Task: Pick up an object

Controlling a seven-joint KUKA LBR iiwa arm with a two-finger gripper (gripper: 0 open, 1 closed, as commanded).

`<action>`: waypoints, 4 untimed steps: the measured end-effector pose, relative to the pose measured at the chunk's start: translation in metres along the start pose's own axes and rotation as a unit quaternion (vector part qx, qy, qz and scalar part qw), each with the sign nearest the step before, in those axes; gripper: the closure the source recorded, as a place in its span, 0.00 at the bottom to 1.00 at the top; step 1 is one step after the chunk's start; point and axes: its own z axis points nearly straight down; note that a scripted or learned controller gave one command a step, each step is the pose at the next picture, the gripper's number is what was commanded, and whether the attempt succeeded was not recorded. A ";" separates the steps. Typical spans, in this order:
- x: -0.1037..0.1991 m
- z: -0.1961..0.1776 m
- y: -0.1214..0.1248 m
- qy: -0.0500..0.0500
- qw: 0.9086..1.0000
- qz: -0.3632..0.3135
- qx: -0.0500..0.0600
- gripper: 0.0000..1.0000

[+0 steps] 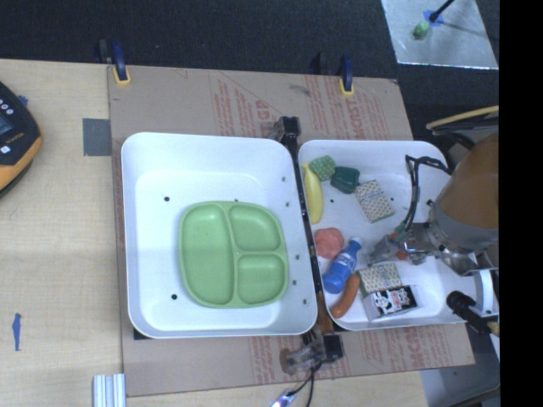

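The right bin [424, 153] holds several small objects. Along its left wall lies a yellow banana [313, 196], with a green ridged piece [323, 168] and a dark green block [345, 179] beside it. A patterned square pad [374, 200] lies near the middle. Lower down are a pink lump [329, 242], a blue bottle [340, 269], an orange sausage-shaped toy [345, 296], a second patterned pad [381, 276] and a black-and-white box [391, 301]. My gripper [397, 248] hangs low in this bin, just above the second patterned pad and right of the bottle.
The left bin [144, 227] bears a green divided plate [232, 253]. The grey arm with its orange band [472, 195] covers the right bin's right side. A yellow and black device [12, 141] lies at the bench's left edge.
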 end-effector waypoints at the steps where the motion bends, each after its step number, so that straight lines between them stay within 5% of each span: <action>1: -0.010 -0.001 0.064 0.000 1.000 0.000 -0.002 0.00; 2: -0.047 -0.084 0.154 -0.001 1.000 -0.001 -0.003 0.00; 3: -0.035 -0.005 0.114 -0.002 1.000 0.000 -0.004 0.00; 4: 0.041 -0.002 0.014 0.000 1.000 0.000 0.000 0.00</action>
